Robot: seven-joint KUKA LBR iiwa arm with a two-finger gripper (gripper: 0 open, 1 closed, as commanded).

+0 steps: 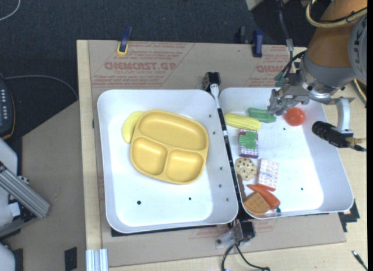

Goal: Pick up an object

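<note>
The green pea pod (260, 114), beside the end effector (278, 106) whose closure cannot be told, is best being approached squarely from above, avoiding the red tomato (295, 116).

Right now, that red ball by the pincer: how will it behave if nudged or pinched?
The red ball looks round and smooth, so a nudge would probably send it rolling across the flat floor of the right bin. It may squirt sideways from a pinch. It looks small, like a toy, likely light.
</note>
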